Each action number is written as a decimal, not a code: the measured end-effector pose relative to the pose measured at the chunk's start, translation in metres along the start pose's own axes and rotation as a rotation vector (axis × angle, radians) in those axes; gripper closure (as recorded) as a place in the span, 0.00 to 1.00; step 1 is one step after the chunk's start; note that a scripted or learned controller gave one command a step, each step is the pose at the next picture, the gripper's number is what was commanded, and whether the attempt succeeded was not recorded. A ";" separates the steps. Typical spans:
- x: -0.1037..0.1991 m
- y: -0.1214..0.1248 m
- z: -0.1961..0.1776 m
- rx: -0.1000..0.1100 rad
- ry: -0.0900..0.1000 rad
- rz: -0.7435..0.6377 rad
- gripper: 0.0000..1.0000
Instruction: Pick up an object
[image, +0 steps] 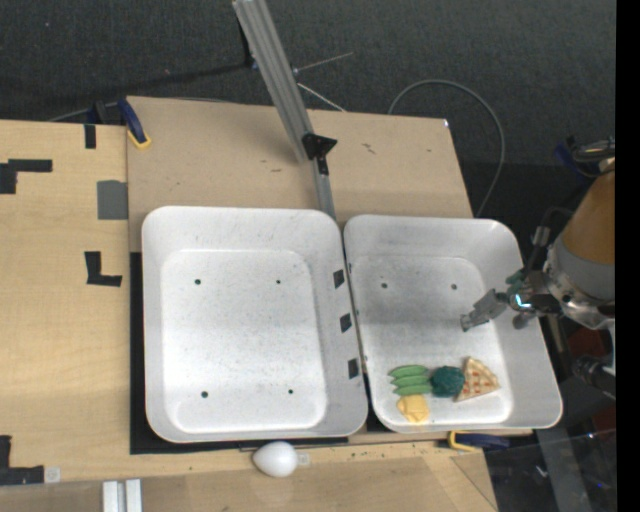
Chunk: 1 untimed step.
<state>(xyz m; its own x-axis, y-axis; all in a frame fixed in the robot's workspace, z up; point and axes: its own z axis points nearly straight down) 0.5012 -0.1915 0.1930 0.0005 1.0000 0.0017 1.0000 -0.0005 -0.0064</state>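
Lying objects: four small things sat clustered at the near edge of the right bin (440, 240) floor
Green pod (408, 377): left of the cluster, just above the yellow piece (413, 406)
Dark green lump (447, 380): middle, touching the pizza slice (479, 380) on its right
Gripper (482, 312): hung over the right bin's right side, above the cluster and apart from it, nothing between its fingers; how wide they stood could not be told
Left bin (240, 230): beside the right one
White egg (275, 459): on the bench, near the left bin's near rim
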 end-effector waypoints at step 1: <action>0.000 0.001 -0.003 -0.005 -0.001 -0.002 0.00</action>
<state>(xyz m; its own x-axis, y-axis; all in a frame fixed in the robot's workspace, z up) 0.5023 -0.1913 0.1955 -0.0014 1.0000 0.0006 1.0000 0.0014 -0.0014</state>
